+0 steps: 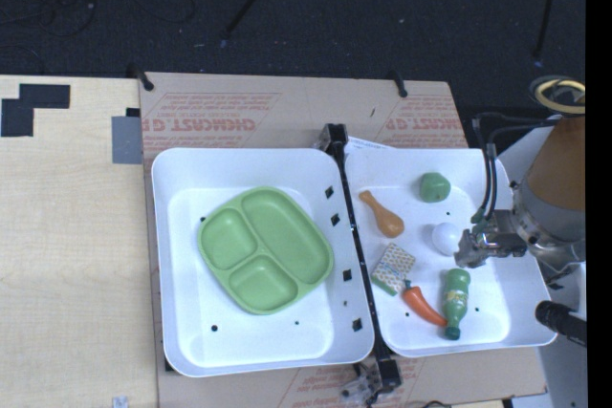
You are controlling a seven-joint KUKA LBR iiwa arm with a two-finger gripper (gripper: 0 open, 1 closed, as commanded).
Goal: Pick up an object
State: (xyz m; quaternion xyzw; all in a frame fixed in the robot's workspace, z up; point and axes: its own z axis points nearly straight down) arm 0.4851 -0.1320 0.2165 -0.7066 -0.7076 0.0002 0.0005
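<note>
Hovering at three o'clock of the right bin [497,325], gripper [475,248] sits beside white ball [445,236] above green bottle [455,299]; finger state unreadable, nothing visibly lifted, pick pending.

Two bins sit side by side. The left bin [177,205] holds a divided plate [265,248]. The right bin [497,325] holds a ball [434,186] at the back, a spoon [382,213] left of it, and a bottle [454,301] (carrot [422,305] just beside) in front.
</note>
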